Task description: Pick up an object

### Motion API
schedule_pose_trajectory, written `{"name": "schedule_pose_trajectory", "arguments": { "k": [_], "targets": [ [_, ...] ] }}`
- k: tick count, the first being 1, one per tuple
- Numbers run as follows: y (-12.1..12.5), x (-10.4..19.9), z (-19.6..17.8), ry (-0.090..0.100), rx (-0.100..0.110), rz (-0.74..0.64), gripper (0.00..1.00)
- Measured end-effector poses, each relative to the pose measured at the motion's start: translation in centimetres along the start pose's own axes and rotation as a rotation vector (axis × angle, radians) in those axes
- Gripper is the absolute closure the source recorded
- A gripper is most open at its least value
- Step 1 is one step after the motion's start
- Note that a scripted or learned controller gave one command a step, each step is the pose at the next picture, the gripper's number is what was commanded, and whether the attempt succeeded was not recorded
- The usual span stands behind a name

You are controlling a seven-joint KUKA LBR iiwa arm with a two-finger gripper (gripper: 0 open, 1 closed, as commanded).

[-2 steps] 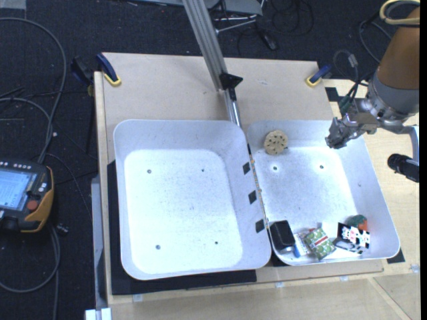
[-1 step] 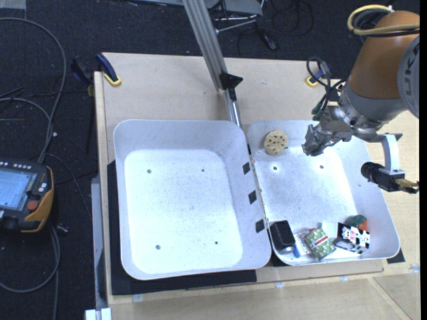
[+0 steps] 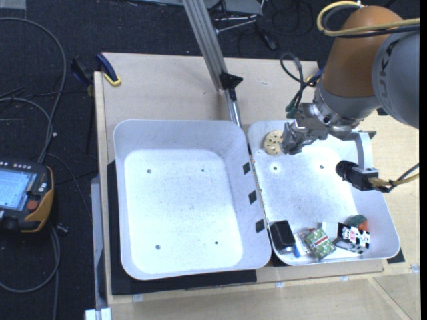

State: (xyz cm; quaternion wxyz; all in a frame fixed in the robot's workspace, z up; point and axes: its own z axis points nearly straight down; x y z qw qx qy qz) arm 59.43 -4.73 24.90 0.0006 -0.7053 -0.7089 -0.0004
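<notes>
From the overhead camera I see the tool (image 3: pixel 291 142) low at the 12 o'clock end of the right bin (image 3: pixel 320 179), just beside a round tan perforated disc (image 3: pixel 272 141) that lies at its 9 o'clock. The dark wrist hides the fingers, so I cannot tell how far the tool is open or whether it has hold of anything. At the bin's 6 o'clock edge lie a glossy black rectangular block (image 3: pixel 281 233), a small green printed packet (image 3: pixel 318 242) and a black-and-white patterned toy (image 3: pixel 353 235), close together. The left bin (image 3: pixel 180 199) is smooth speckled white plastic with rounded corners. Both sit on a pale wooden table (image 3: pixel 160 85). A ribbed aluminium rail (image 3: pixel 203 29) slants overhead; a teach pendant (image 3: pixel 20 195) rests on dark carpet at 9 o'clock.
</notes>
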Motion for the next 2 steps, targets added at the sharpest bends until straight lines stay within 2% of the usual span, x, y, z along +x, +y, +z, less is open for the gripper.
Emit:
{"name": "schedule_pose_trajectory", "arguments": {
  "k": [1, 2],
  "targets": [
    [-0.3, 5.2, -0.5, 0.000, 0.000, 0.000, 1.00],
    [-0.8, 10.3, 1.3, -0.001, 0.002, 0.000, 1.00]
  ]
}}
